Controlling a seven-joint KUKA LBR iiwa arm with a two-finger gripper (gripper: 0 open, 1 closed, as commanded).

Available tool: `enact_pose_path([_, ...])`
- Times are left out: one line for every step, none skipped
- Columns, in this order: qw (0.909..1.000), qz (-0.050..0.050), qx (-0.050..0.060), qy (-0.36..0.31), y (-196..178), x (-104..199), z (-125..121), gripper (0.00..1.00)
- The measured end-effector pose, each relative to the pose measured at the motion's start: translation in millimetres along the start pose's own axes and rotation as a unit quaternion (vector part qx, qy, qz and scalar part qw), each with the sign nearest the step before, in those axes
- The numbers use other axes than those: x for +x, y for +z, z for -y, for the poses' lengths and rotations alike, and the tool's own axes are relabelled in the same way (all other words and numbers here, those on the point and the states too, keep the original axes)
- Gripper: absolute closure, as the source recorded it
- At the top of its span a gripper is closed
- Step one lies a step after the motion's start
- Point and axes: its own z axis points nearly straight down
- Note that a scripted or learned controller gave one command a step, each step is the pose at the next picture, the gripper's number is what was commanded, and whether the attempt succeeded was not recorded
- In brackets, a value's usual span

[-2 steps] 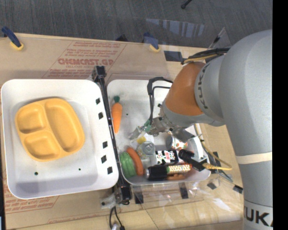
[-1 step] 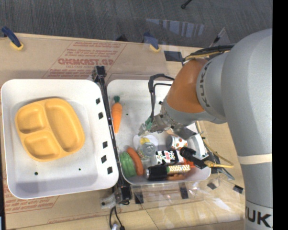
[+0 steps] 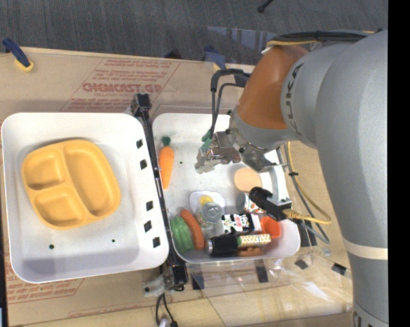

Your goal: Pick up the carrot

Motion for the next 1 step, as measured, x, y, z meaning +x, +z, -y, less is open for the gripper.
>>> enact_pose_path([0.9992, -0.001, 0.003, -0.039, 104.9, -19.1, -12.1, 1.0])
